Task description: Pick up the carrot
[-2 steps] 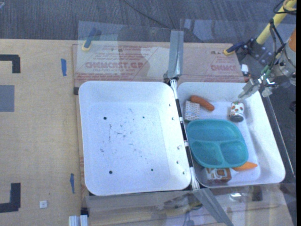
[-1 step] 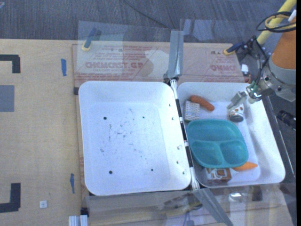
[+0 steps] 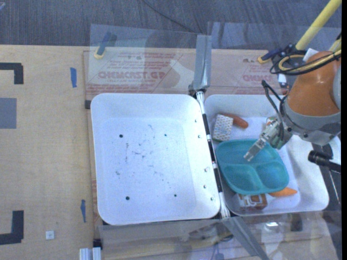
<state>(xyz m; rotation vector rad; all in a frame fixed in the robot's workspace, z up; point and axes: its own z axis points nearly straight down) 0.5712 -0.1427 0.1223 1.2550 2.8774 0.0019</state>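
Seen from above at a slant, the bench [image 3: 43, 161] bears two shallow white bins side by side; the left bin [image 3: 152, 158] shows a scuffed floor with faint dark marks and a few small dots; the right bin [image 3: 312, 191] holds the clutter. A teal divided tray [image 3: 252, 169] lies tilted across the middle of the right bin, its compartments facing up; beyond its far edge a small grey-and-white speckled packet [image 3: 223, 127] rests near the wall shared with the left bin; just beside that packet, toward the right, lies an orange, sausage-like piece [image 3: 238, 121]. The carrot [image 3: 286, 192] sits at the near right of the right bin, its orange body poking out from under the tray's near edge, touching or very close to it; a small brown-and-white box [image 3: 254, 200] sits just left of it, also partly under the tray. The grey arm [image 3: 313, 99] with its orange band reaches in from the right over the right bin; the gripper [image 3: 259, 147] hangs over the tray's far right part, well apart from the carrot; its fingers point down and to the left, close together, with nothing visible between them; whether the tips touch the tray cannot be told.
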